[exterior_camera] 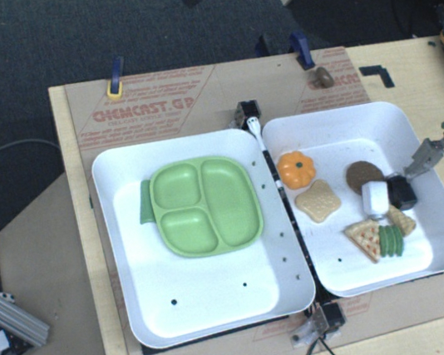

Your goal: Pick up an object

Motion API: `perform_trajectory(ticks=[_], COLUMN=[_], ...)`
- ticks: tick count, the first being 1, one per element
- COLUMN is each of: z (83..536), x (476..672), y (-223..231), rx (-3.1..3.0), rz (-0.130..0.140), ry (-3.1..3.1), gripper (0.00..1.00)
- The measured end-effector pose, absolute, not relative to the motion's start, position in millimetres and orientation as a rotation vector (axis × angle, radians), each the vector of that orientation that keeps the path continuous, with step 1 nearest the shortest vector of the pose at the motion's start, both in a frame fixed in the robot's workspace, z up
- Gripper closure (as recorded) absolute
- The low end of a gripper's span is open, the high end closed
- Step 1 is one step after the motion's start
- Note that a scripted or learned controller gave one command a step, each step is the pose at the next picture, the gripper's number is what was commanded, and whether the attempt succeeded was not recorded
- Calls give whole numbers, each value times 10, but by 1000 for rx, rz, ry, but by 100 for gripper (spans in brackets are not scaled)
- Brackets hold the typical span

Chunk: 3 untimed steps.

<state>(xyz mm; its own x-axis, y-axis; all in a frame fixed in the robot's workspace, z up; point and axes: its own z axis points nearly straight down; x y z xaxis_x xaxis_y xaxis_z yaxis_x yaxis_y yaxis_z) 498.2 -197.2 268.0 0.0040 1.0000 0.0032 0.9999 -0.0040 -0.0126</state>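
Camera view looks down on a brown bench [83, 153] with two white bins side by side.

We see the left bin [121, 231]. A green plate [207, 204] with three parts lies in it, nearer the far side.

We see the right bin [436, 250]. All the small toys lie in this one. An orange pumpkin [296, 169] sits by the wall next to the left bin. A tan toast [318, 201] lies just in front of it, and the two look like they touch. A brown disc [363, 175] lies in the middle of the bin. A white bottle [375, 197] lies just in front of the disc, and its black cap [402, 193] points to the right. A pizza slice [366, 238] lies near the front wall, and a green toy [390, 240] lies against it. A small tan bit [403, 221] sits between the cap and the green toy.

We see the gripper [441, 152] come in from the right, over the right rim of the right bin. Its grey tip is near the black cap, but a small gap shows between them. We see no toy in the gripper. We cannot tell if the gripper is open or closed, as it is small and partly cut off at the edge.

At the far edge of the bench we see a yellow clamp [114, 81] and a blue clamp [300, 50].
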Motion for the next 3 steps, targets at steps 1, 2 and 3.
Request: perform_trajectory(ticks=[1, 2, 3], z=[2746, 2283, 1850], x=[5006, 5078, 5112], y=[-1966, -1992, -1988], rx=[-2222, -2218, -2217], rz=[0, 3, 3], ry=[-2222, -2218, -2217], gripper=[0, 0, 0])
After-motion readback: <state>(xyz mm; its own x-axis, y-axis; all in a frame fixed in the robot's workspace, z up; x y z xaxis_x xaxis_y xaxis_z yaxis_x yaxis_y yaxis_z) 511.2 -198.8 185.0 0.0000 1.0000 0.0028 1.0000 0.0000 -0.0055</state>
